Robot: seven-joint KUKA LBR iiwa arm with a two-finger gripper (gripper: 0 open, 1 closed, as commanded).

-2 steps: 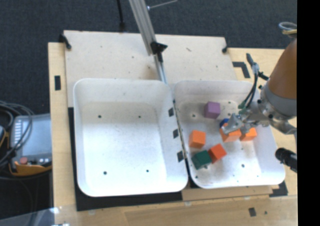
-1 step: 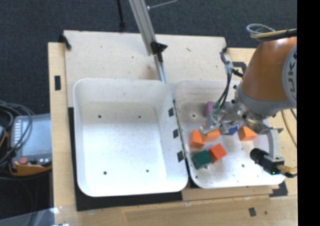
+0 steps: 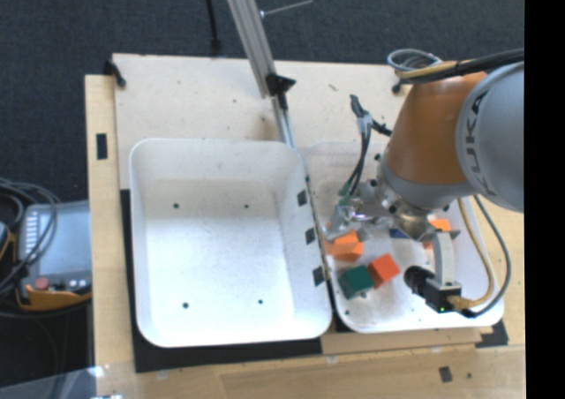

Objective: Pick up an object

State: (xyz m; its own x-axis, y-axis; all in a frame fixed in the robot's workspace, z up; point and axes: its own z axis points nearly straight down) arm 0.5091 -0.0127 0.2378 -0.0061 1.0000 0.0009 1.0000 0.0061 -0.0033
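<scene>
Camera view: pale wooden bench [image 3: 194, 97] on dark carpet [image 3: 106, 0]; gripper [image 3: 353, 216] state unclear, cannot tell.

**Surroundings: bench and floor**

Pale wooden bench [image 3: 177, 97], speckled surface, standing on dark grey carpet [image 3: 106, 0]. An aluminium strut [image 3: 252, 26] rises at a slant from the bench. Cabled handheld device [image 3: 48, 252] lies left of it. Lighting even.

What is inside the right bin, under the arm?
In the right bin, near its left wall, lie two orange blocks and a green block. The arm covers the bin's far half, so anything there is hidden.
</scene>
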